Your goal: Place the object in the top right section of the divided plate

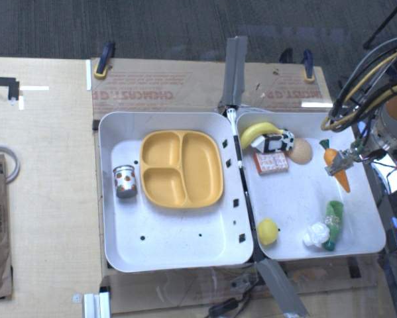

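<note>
Pincer [342,166] over right bin [297,197], carpet [152,12] beyond.

Contents by count: two white bins [118,244]; one yellow divided plate [182,167] with three sections; one small can [124,181]; one banana [258,132]; one black-and-white toy [278,142]; one red box [272,163]; one tan egg-shaped item [301,152]; one carrot [337,167]; one lemon [268,231]; one green-and-white item [326,226]; two blue clamps [105,58]

divided plate [182,168]: yellow, three sections, flat in left bin | carrot [337,169]: orange, right bin, far edge
</note>
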`<state>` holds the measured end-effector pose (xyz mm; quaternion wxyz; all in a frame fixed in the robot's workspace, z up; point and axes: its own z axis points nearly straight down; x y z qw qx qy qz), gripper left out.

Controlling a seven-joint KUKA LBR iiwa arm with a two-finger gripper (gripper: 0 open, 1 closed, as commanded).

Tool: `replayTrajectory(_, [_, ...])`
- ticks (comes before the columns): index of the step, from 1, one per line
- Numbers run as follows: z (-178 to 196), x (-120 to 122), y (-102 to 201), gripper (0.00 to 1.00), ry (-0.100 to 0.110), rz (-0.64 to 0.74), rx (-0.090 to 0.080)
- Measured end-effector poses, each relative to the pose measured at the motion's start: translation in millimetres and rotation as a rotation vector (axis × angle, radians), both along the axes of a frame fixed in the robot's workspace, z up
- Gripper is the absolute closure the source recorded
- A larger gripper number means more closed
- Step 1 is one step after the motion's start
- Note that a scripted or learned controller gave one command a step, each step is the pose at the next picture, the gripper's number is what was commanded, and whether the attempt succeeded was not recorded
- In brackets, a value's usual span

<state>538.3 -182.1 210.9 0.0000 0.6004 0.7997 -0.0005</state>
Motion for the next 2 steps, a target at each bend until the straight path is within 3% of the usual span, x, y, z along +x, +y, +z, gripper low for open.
replayTrajectory(1, [-11,-30,50,1.00,0.005,-0.297,-0.001])
replayTrajectory(2, [-122,-62,87,1.00,0.004,-0.411,0.000])
